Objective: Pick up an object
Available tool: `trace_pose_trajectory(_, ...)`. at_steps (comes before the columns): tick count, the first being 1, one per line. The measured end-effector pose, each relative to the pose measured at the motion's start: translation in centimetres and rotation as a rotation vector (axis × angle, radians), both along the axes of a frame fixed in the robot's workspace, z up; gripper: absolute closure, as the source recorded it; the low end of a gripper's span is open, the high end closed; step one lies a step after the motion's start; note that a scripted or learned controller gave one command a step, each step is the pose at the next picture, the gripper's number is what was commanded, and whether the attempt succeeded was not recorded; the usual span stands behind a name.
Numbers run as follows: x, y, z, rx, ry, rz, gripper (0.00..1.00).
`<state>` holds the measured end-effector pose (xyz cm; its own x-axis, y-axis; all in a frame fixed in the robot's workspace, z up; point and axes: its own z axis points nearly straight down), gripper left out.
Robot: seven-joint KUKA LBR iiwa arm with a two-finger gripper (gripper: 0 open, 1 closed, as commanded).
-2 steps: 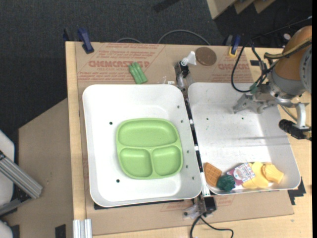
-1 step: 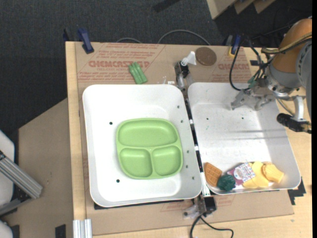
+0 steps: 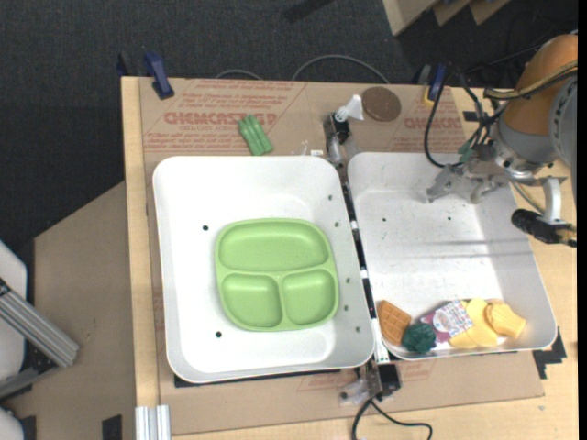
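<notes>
Grey tool (image 3: 456, 183) sits low at the right bin's (image 3: 431, 246) far end; you can't tell its state, nothing visibly held. Toys (image 3: 454, 324) piled at the near edge, well apart. Pick not started.

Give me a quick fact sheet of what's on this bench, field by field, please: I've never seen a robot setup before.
left bin: holds a green divided plate, three compartments, nothing on it
right bin: small items heaped at its near edge
heap: waffle-like brown piece, dark green lump, crinkly wrapper, yellow pieces
arm: reaches in from the right
pincer: over the right bin's far end, apart from the heap
outside the bins: green clip and brown disc on the cardboard
</notes>
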<state>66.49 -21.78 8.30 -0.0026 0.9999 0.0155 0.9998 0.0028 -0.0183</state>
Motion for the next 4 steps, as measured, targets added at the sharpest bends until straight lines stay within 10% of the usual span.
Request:
trace_pose_trajectory(2,0.0,0.0,0.0,0.0,0.0,0.0,0.0)
trace_pose_trajectory(3,0.2,-0.3,1.2,-0.013,-0.017,0.002,1.0)
trace_pose_trajectory(4,-4.7,7.1,9.6,-0.012,-0.022,0.003,1.0)
